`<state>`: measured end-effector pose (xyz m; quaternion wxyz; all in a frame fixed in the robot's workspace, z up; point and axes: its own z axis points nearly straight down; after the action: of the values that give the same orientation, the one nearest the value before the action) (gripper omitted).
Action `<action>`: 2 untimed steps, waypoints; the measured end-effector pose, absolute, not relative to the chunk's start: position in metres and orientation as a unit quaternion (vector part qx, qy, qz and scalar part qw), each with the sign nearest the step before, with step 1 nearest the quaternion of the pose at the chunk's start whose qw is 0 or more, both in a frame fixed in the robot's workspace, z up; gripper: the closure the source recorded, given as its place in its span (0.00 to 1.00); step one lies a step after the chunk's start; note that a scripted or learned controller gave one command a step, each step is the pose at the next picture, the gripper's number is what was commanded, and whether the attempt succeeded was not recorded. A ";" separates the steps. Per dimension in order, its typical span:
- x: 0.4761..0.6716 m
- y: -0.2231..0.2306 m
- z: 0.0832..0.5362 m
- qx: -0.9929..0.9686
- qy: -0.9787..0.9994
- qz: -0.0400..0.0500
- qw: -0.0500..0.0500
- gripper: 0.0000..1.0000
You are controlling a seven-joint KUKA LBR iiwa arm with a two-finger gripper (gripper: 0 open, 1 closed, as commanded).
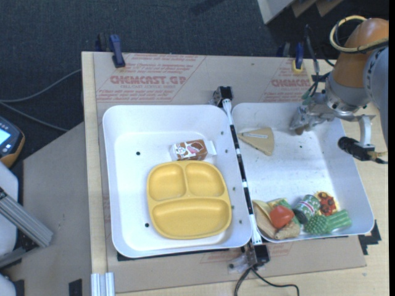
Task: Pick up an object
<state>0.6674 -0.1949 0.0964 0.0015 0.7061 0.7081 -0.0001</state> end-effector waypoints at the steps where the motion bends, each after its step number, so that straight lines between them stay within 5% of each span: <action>1: 0.665 -0.123 0.098 0.705 0.709 -0.003 -0.004 1.00; 2: 0.599 -0.109 0.088 0.708 0.706 0.001 0.002 1.00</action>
<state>0.5994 -0.1094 0.0879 0.0021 0.7080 0.7062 0.0009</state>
